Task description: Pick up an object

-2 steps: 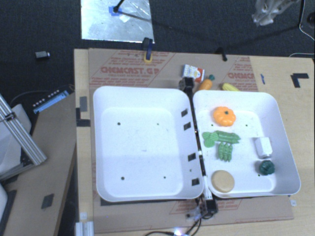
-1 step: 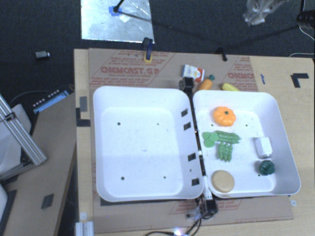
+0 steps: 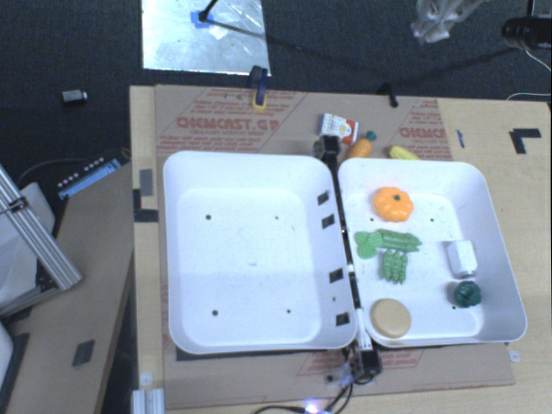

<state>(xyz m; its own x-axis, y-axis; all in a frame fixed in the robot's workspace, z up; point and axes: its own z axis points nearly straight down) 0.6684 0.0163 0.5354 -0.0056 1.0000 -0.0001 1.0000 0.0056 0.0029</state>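
Roughly, nearest the camera first:

Front of right bin: a round tan bun-like disc (image 3: pixel 391 317) lies by the front left corner of the right bin (image 3: pixel 496 231); a dark green round object (image 3: pixel 467 294) sits toward the front right, well apart from the disc.

Middle of right bin: a small white block (image 3: pixel 461 258) lies just behind the dark green object; a cluster of green toy vegetables (image 3: pixel 390 251) lies near the divider, the pod-like piece running front to back and the leafy piece crosswise above it.

Back of right bin: a small orange pumpkin (image 3: pixel 393 203) stands alone, apart from the greens, with bare floor all round it.

Left bin: the left bin (image 3: pixel 177 231) lies beside the right one, the two touching along the centre edge.

Behind the bins: on the surface (image 3: pixel 147 145) an orange carrot-like toy (image 3: pixel 360 148) and a yellow piece (image 3: pixel 402 153) lie just outside the back rim.

Claw: the claw (image 3: pixel 435 20) hangs blurred at the far top right, high above and well beyond the right bin's back edge; how far it stands open I cannot tell, and nothing is seen held in it.

Key relation: every candidate lies toward the camera and below the claw; the pumpkin is the nearest bin object to it, and being round has no long axis to line up with.

Judgement: the task is not yet begun; the descent into the right bin is the step ahead.
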